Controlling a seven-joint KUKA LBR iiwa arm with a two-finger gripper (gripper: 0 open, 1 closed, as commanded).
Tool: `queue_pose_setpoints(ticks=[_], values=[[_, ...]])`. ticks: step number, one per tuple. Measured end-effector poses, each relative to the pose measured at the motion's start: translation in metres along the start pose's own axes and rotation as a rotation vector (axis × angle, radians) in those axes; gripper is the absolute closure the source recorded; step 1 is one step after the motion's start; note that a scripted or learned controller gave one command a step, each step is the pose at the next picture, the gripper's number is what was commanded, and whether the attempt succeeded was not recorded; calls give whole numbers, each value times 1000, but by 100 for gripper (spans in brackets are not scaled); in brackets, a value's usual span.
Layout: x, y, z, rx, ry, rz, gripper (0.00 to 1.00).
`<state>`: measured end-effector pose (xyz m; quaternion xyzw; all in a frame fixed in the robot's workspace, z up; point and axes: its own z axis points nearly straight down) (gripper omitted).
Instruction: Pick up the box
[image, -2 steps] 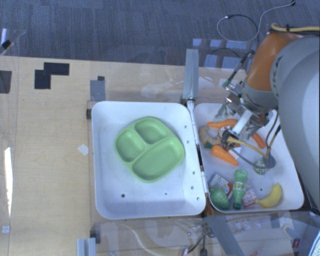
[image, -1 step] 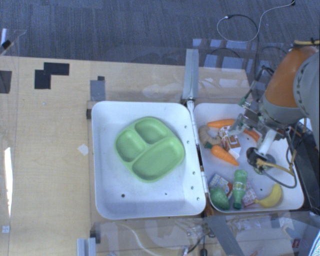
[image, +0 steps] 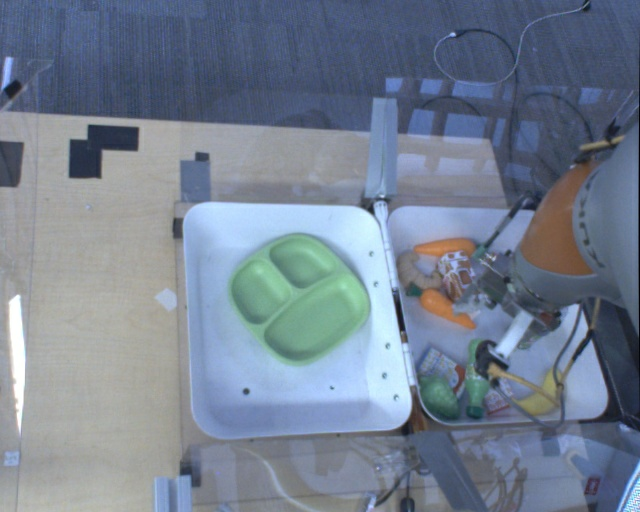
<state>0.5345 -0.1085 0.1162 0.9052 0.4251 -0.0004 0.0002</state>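
Pale wood makes up the surface (image: 100, 300), with black tape patches near its upper left and grey carpet beyond its far edge. Two shallow white bins sit side by side on it. Seen from the overhead camera, the left bin (image: 215, 400) holds a green divided plate (image: 300, 298), lying tilted near the bin's middle. The right bin (image: 590, 400) is crowded: an orange carrot (image: 446, 246) lies near its far wall, a second carrot (image: 448, 309) lies just below it, and between them sits a small box (image: 456, 274) with a brown and white pattern, touching or nearly touching both. Along the near wall lie a green round vegetable (image: 438, 396), a green bottle-like item (image: 477, 390), a small printed packet (image: 437, 362) and a yellow banana (image: 535, 400). The grey arm with its orange band (image: 555, 235) reaches in from the right, and its hand (image: 490, 282) hangs just to the right of the box, close beside it. Whether the hand is parted or closed cannot be told, and no object can be seen gripped in it.
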Motion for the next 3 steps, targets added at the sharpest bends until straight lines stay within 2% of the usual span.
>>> queue_pose_setpoints(ticks=[1,2,3], values=[[-14,72,-47,1,0,21,0],[-17,87,12,0,1,39,0],[-10,76,-42,1,0,11,0]])
